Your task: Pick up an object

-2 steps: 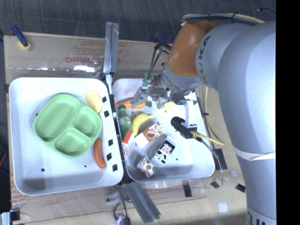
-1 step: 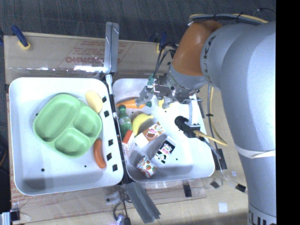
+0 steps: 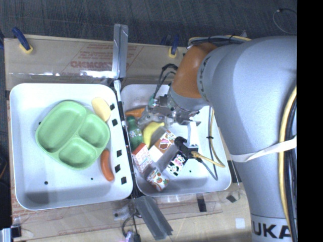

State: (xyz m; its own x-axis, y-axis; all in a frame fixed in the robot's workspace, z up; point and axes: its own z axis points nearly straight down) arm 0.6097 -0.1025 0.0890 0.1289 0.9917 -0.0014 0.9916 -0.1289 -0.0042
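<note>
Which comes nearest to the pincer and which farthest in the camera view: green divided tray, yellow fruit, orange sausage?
1. Yellow fruit, right bin, just beside the pincer.
2. Orange sausage, left bin, near the divider.
3. Green divided tray, left bin's middle.

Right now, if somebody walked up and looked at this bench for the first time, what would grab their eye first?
Probably the big grey arm with its orange band, bulking in from the right and reaching down into the right bin. Next, the green divided plate in the left bin, flanked by a pale yellow piece and an orange sausage-like piece. Under the arm lies a crowded heap of small cartons and toy foods.
</note>
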